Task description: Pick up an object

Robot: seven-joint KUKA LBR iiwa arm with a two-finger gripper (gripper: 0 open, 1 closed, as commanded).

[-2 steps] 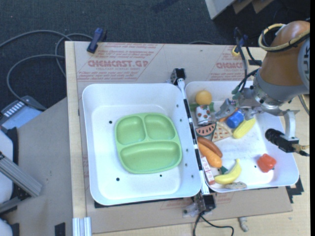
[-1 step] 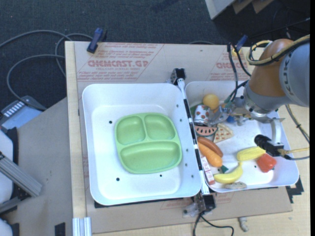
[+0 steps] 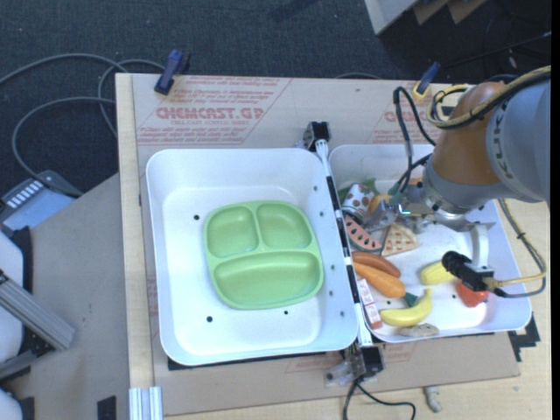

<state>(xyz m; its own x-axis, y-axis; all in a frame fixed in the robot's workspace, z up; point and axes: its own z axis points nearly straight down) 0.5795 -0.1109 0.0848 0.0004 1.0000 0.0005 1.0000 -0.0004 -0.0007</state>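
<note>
So the stuff I could grab is all piled in the right bin (image 3: 516, 318), a bunch of toy food. Closest to my gripper (image 3: 395, 220) is a waffle-looking wedge (image 3: 401, 240), tan with a grid pattern, lying flat near the bin's middle. At about 9 o'clock from it there's a watermelon slice (image 3: 353, 232), red with dark seeds and a green rind, right up against the bin's left wall. Down at 7 o'clock from the wedge sits an orange carrot (image 3: 379, 276) with a reddish sausage-like piece just above it, touching. A yellow banana (image 3: 408, 312) curves along the bottom of the bin, around 6 o'clock, and a small yellow lemon-ish thing (image 3: 434, 274) is at about 4 o'clock, beside a red piece (image 3: 472, 297) partly under some black hardware.

My arm (image 3: 507, 147) comes in from the right, the grey bulk with the orange band (image 3: 464, 143) hanging over the bin's upper half, wrist angled down and left toward the wedge and the clutter around 11 o'clock. The fingers are buried in that mess, so honestly I can't tell if they're apart or pinched on anything.

The left bin (image 3: 166, 191) has a green divided tray (image 3: 262, 254) sitting flat in the middle, three compartments.
</note>
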